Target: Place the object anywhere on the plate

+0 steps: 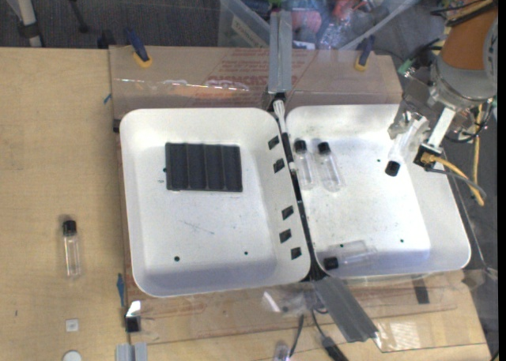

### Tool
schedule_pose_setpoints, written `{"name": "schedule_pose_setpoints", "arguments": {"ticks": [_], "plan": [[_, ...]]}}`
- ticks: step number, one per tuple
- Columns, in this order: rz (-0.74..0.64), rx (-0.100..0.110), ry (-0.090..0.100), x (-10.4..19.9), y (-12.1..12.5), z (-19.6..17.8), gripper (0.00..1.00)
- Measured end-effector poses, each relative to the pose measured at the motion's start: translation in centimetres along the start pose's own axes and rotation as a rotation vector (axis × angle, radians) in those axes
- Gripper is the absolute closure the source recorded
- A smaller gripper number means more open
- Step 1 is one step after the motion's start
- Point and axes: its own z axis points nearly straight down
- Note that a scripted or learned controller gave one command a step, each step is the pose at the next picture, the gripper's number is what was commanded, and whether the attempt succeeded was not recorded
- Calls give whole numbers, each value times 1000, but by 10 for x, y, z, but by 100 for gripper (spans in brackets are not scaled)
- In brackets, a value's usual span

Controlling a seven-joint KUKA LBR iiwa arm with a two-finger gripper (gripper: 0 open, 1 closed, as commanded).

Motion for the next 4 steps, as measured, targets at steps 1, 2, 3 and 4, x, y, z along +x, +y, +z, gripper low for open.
{"name": "schedule_pose_setpoints", "arguments": {"ticks": [1,2,3,4], "plan": [[110,-2,2,43,-10,-58,100],[691,-1,4,84,-98,-101,100],[512,0,1,145,-185,-41,100],[485,1,0,157,-257,60,100]]}}
